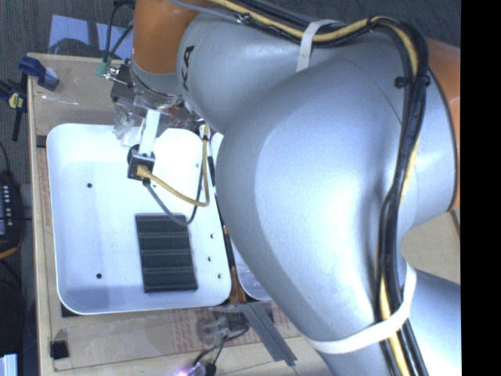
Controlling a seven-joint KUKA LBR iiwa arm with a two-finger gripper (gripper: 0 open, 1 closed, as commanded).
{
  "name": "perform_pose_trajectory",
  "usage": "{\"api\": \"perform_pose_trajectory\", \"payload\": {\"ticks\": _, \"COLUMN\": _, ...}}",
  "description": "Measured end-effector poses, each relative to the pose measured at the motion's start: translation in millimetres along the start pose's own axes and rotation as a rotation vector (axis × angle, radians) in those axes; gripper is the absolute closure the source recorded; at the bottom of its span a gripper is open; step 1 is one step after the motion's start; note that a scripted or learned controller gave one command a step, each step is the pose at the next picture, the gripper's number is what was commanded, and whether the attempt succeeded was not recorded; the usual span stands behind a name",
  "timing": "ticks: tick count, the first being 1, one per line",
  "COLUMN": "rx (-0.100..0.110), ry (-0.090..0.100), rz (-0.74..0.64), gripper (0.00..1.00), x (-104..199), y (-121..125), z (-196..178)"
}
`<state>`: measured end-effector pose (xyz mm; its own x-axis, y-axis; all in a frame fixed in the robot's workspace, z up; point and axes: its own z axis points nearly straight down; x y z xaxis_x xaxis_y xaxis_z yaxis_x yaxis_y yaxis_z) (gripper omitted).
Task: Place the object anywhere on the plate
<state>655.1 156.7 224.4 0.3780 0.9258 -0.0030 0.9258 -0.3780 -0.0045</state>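
A dark ribbed rectangular plate (pixel 166 252) lies flat in the left white bin (pixel 78 210), toward its near right side. My gripper (pixel 127 128) hangs over the bin's far edge, well above and beyond the plate, below the orange wrist band (pixel 156 30). I cannot make out any object at the gripper. The large grey arm (pixel 313 171) covers the middle and right of the view and hides whatever lies beneath it.
A yellow cable (pixel 182 197) loops from the wrist down over the left bin. A sliver of the right bin (pixel 249 284) shows under the arm. Blue clamps (pixel 39 70) sit at the bench's far left corner, and a metal bracket (pixel 250 327) lies at the front edge.
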Motion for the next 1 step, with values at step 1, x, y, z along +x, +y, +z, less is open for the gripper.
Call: {"api": "perform_pose_trajectory", "payload": {"ticks": 1, "rx": -0.001, "ry": 0.000, "rz": -0.663, "gripper": 1.00, "x": 30.0, "y": -12.2, "z": 7.6}}
